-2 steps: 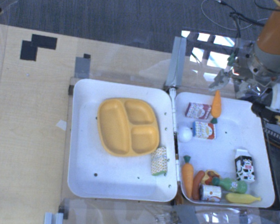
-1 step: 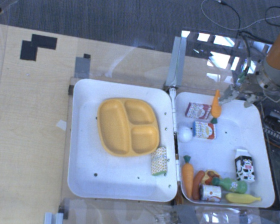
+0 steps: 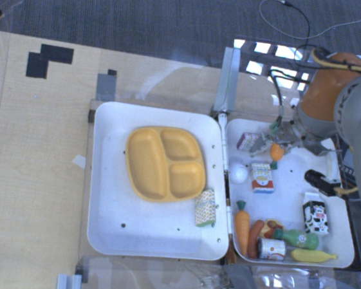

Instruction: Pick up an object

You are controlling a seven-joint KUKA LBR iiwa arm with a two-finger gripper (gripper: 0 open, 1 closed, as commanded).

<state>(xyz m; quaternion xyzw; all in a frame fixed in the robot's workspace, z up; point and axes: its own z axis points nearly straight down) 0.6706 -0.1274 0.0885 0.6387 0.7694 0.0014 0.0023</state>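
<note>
small orange object (image 3: 276, 151) lies in right bin (image 3: 343, 250), just beside the fingers (image 3: 276, 135).

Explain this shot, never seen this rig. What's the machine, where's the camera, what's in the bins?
One fixed camera looks down at a slant on a bench with two shallow white bins. The grey machine with the orange band is a robot arm reaching in from the picture's right; its gripper sits low over the far end of the right bin, and the fingers are too small to read.

The left bin holds a yellow divided plate and a small patterned pouch beside it.

The right bin holds toy food: a small orange piece by the gripper, a juice carton, a white ball, a carrot, a cow-patterned carton, a can and a banana. I see nothing held.
</note>
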